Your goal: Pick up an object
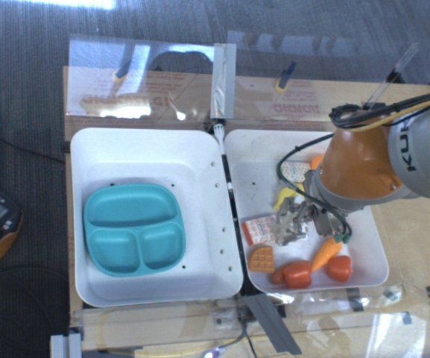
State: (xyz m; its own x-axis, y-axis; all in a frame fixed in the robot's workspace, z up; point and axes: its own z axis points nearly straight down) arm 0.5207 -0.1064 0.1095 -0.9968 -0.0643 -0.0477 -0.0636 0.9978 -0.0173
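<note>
Right bin (364, 271): gripper (295, 226) is hanging low among toy food; finger state cannot be told. Carrot (324, 253), two tomatoes (297, 274), waffle (261, 259) are lying along the front. Left bin (125, 144): teal tray (133, 227) is sitting inside.

arm: grey, enters from right, orange band (356, 166) directly above tool
wrist: pitched down, pointing left
tool (293, 226): low, below-left of band; finger state unreadable

Toys (298, 273) crowded under gripper (293, 226); open floor in right bin (255, 162) upper left
</note>
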